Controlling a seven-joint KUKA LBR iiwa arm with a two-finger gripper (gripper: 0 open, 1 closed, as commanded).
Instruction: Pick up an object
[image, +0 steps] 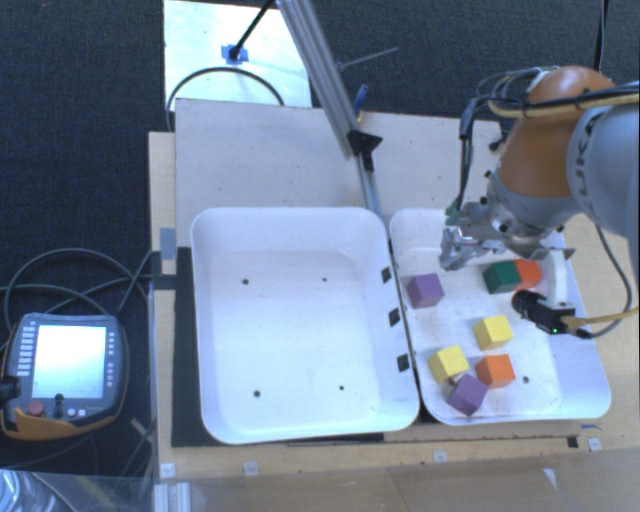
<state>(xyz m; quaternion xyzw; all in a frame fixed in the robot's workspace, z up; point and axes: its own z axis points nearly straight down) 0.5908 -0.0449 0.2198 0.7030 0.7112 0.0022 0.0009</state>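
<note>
The right bin (580, 400) holds several small blocks: a purple one (425, 290) near its left side, a green one (501, 276) with an orange-red one (527, 271) beside it, two yellow ones (493, 331) (449, 363), an orange one (495, 371) and a second purple one (467, 394) at the front. My gripper (456, 250) hangs over the back of this bin, up and to the right of the rear purple block and left of the green block. Nothing shows between its fingers.
The left bin (215, 400) lies beside the right one. A metal pole (330, 80) slants across the back of the bench. A teach pendant (62, 375) with its cables sits on the floor at the far left.
</note>
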